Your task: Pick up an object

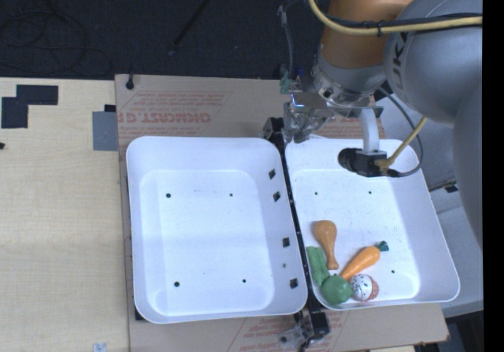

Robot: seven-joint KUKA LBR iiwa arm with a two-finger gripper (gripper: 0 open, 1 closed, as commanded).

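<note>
My gripper [302, 128] hangs over the back edge of the right bin [441, 264], close to the wall between the two bins. I cannot tell how it is set from up here. The toys sit in a little pile at the front of that bin, well apart from it: a toy carrot [361, 261], a tan drumstick [326, 241], a green veggie [327, 279] and a small round ball [363, 288]. They touch each other and hug the bin wall. I think a grab could hit the wall, or push two toys and slip off both. The left bin [146, 224] sits beside it.
</note>
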